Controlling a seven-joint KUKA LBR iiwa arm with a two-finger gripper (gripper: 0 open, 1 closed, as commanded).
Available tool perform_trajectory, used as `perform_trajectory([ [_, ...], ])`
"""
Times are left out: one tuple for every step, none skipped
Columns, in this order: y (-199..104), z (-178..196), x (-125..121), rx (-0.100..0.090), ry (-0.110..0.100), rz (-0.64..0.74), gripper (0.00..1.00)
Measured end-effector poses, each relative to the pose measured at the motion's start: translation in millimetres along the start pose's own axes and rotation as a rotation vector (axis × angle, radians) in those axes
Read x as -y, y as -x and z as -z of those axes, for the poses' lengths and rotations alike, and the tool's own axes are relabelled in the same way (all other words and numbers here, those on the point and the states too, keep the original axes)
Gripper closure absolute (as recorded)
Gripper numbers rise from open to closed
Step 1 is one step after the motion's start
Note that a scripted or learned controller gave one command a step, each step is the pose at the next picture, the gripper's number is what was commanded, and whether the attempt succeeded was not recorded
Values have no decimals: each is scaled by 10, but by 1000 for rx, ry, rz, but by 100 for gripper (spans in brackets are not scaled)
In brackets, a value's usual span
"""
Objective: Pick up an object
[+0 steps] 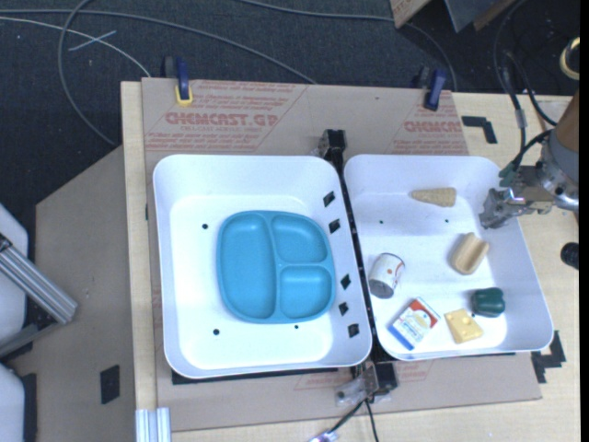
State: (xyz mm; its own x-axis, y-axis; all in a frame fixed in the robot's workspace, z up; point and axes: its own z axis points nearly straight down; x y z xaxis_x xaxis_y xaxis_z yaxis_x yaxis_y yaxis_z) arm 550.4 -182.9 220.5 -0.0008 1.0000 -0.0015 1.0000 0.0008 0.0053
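The right bin (515,339) holds several small objects: a tan wedge (433,196) at the back, a beige block (468,253), a white cup lying on its side (386,274), a dark green piece (488,302), a yellow piece (463,325) and a small red, white and blue box (413,324). My gripper (498,206) hangs at the bin's right rim, right of the tan wedge and above the beige block. Nothing shows between its fingers.
The left bin (175,247) holds a blue divided plate (274,266). A black divider with clips (342,247) runs between the bins. Blue clamps (184,86) (433,88) hold the cardboard at the back. Cables lie on the floor behind the bench.
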Motion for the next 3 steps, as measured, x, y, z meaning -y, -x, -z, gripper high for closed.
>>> perform_trajectory([
  [-558,-86,-136,-5,-7,6,100],
  [-1151,10,-181,-5,-4,6,100],
  [-1667,-84,-295,-4,-5,5,100],
])
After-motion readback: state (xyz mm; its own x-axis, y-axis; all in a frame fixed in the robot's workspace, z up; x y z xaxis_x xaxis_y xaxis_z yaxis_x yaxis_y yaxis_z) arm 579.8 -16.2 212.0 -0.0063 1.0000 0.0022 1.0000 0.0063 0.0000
